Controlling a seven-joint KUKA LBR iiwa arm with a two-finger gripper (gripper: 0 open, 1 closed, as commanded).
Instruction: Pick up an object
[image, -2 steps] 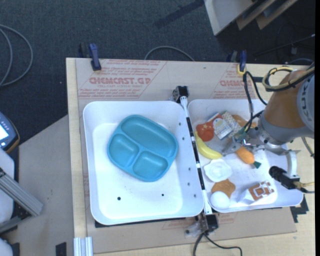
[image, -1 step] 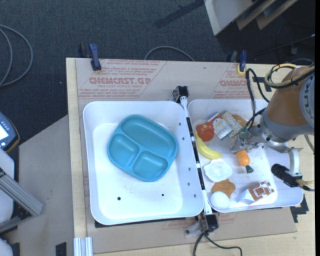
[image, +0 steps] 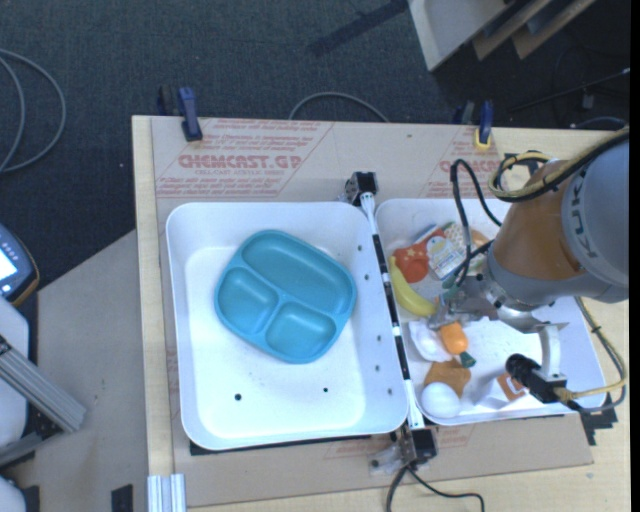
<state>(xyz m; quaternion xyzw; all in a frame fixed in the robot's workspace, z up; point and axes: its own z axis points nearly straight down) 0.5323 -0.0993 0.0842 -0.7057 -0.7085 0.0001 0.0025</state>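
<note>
A blue divided plate (image: 286, 294) lies in the left bin (image: 190, 330). In the right bin (image: 585, 345), a banana (image: 405, 294), tomato (image: 411, 265), carrot (image: 455, 338) and white egg (image: 440, 400) crowd its left wall. The gripper (image: 462, 296) hangs above the carrot.

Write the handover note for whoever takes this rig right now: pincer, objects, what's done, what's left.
Pincer: low in the right bin, over the toy pile; its grip cannot be judged from this view.
Objects: banana, red piece, small orange piece and white egg all lie in the right bin. Blue divided plate sits in the left bin.
Done: arm has reached the pile.
Left: nothing visibly lifted; a grasp and lift are still needed.
</note>
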